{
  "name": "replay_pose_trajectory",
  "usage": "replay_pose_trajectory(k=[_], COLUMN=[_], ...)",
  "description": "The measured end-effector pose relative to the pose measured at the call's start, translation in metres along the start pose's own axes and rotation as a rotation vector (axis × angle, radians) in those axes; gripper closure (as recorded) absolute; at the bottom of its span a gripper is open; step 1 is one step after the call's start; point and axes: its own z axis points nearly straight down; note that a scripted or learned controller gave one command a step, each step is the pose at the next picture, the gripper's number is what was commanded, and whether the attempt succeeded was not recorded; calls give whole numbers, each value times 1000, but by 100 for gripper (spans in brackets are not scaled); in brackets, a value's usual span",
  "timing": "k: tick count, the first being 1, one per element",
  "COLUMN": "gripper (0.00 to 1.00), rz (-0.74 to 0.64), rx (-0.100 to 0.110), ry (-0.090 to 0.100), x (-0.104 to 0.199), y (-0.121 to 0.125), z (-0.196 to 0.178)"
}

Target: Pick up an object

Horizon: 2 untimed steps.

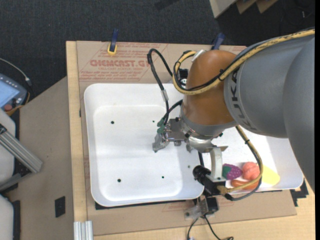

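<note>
My gripper point(160, 142) hangs low over the right part of the left white bin point(100, 134), jutting left from under the orange wrist band point(210, 91). Nothing shows under it on the bin floor. In the right bin point(285, 184), near its front, lie a purple object point(231, 171), an orange-red round object point(250, 169), a yellow flat piece point(270, 177) and a red-orange strip point(239, 183). The bulk of the arm hides much of the right bin.
Black cables point(159, 79) loop from the wrist over the left bin's back. Both bins rest on a cardboard sheet point(125, 54) held by clips at its far edge. A small connector point(205, 206) sits at the front edge.
</note>
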Motion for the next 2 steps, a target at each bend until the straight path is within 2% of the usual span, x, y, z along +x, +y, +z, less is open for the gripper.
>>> replay_pose_trajectory(k=[1,2], gripper=[0,0], rz=[7,-3], rx=[-13,-29], ry=[1,2], x=[-136,-98], y=[18,61], z=[10,-77])
